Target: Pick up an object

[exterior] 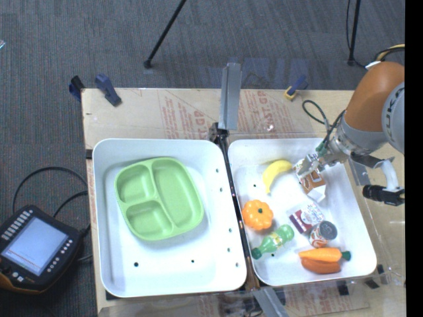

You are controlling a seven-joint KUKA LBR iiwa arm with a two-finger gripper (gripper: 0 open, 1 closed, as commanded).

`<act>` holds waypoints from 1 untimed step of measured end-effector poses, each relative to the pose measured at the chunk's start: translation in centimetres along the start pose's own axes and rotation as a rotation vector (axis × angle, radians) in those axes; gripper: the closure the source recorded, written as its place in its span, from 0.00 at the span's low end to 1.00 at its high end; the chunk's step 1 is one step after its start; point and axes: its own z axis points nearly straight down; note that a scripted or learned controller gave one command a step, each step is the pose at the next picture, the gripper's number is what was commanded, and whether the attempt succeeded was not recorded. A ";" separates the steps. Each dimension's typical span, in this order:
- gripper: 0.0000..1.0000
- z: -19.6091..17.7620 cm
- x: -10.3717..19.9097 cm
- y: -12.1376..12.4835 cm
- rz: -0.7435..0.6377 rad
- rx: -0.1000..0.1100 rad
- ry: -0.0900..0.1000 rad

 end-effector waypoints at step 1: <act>1.00 -10.3 9.0 -4.3 0.088 0.006 0.002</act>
